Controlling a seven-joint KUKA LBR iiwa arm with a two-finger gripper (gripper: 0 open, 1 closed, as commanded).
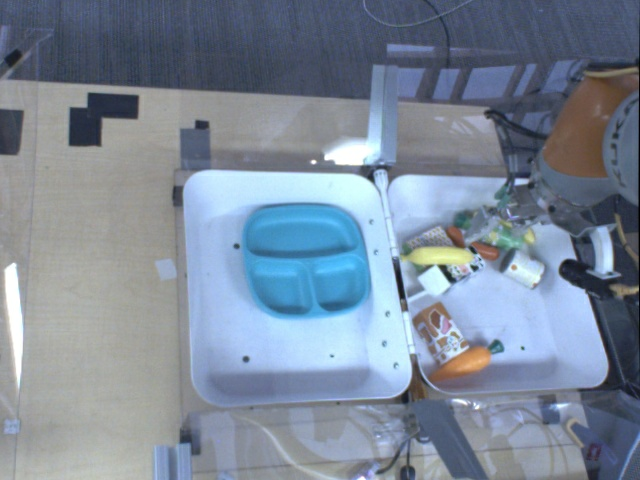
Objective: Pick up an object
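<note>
Two bins | blue tray left — banana, carrot right | gripper state unclear

I have one camera, fixed high above the tabletop and tilted down at a slant, so the far edge and a strip of dark carpet run across the top of my picture. It stands far enough back to take in both white bins whole: the left bin sits near the middle of my picture, the right bin toward the right side. The arm enters from the right edge, close under the lens and cut off by the frame.
</note>
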